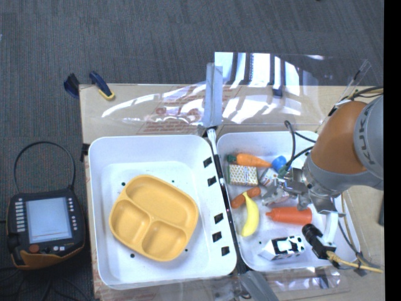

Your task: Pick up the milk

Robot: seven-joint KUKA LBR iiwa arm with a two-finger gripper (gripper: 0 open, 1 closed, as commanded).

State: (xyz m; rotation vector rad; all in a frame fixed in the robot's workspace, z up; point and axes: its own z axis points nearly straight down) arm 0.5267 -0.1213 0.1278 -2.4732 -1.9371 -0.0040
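The milk (pixel 283 247) is a small black-and-white carton lying on its side on the floor of the right bin (pixel 250 263), at the near edge. Taking the banana (pixel 250 215) as the landmark, the carton sits just to the right of it and a little nearer the camera. Nothing holds it, so the pick is not yet done: the approach, the grasp and the lift all appear to be left.

The gripper (pixel 280 190) hangs above and to the right of the banana, over a cluster of small items, with a carrot (pixel 289 215) between it and the carton. Its metal parts blur into that clutter, so I cannot tell how it stands, wide or narrow.

The carton's long axis runs roughly left to right across the view, tilted slightly. Its pointed white end seems to face left, toward the banana's lower tip. A yellow plate (pixel 154 217) lies well to the left of the banana, in the other bin.
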